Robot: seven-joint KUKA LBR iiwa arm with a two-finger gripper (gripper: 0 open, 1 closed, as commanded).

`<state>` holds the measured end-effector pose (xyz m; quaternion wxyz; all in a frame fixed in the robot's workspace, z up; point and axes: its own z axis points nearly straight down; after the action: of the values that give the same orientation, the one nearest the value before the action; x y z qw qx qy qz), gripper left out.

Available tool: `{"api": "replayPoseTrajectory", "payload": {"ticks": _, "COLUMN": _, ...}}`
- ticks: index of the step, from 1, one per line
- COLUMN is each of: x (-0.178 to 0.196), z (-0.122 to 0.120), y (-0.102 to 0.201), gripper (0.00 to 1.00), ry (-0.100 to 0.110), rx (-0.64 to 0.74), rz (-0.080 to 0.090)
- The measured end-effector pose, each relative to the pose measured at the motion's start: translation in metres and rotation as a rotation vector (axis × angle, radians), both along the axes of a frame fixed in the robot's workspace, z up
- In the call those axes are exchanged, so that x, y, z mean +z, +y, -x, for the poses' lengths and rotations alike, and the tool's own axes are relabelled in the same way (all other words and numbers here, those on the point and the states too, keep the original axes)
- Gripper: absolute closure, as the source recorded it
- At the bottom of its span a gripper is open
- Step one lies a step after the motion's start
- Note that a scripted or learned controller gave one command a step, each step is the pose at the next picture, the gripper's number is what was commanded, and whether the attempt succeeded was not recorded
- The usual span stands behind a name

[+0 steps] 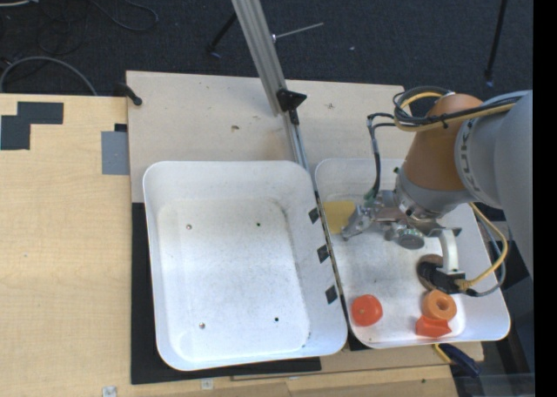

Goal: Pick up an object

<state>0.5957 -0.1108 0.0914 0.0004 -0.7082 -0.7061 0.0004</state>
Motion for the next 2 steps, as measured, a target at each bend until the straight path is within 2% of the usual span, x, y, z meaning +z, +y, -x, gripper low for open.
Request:
{"api": "replayPoseTrajectory", "payload": {"ticks": 1, "x": 0.010, "z": 0.000, "y": -0.001, "gripper": 1.00, "ry": 0.001, "rx": -0.007, "rz": -0.001}}
{"api": "replayPoseTrajectory", "payload": {"ticks": 2, "x": 0.072, "z": -0.002, "y": -0.008, "gripper": 1.00, "ry": -0.004, "rx": -0.007, "rz": 0.001}}
